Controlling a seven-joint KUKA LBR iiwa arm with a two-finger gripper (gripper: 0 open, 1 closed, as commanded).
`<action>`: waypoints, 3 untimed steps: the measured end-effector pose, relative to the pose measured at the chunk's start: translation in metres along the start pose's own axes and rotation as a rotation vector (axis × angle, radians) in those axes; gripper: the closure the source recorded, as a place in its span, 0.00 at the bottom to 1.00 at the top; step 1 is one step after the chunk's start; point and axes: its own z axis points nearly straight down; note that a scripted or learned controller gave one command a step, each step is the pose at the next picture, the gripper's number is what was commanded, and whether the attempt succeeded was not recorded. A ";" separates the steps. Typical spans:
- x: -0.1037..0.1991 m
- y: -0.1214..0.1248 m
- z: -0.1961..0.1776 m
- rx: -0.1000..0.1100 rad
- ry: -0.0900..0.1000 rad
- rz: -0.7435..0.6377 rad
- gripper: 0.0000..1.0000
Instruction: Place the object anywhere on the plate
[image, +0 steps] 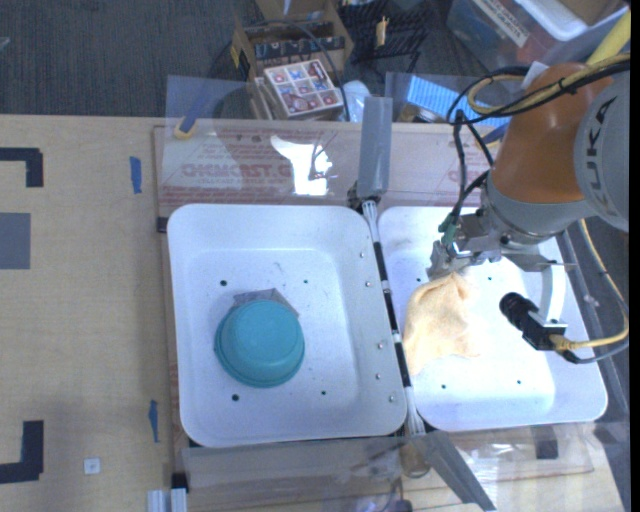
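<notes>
Here my tool (452, 258) sits at the top edge of the cloth (440, 318) in the right bin (575, 400); its grip I cannot tell. A thin pinch may slip before the plate (260, 342), left bin.

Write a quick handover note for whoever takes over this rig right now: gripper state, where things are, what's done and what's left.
Gripper: down at the top edge of the crumpled pale yellow cloth; grasp cannot be confirmed.
Cloth: lying in the right white bin, near its left wall.
Teal round plate: in the left white bin, on a small grey patch, nothing on it.
Done: arm has reached the cloth.
Left: lift the cloth, carry it across the divider, set it on the plate.
</notes>
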 end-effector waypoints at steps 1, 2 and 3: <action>0.102 -0.019 0.043 0.000 0.001 -0.022 1.00; 0.218 -0.037 0.007 0.001 0.001 -0.016 1.00; 0.171 0.035 0.044 0.000 0.001 0.023 1.00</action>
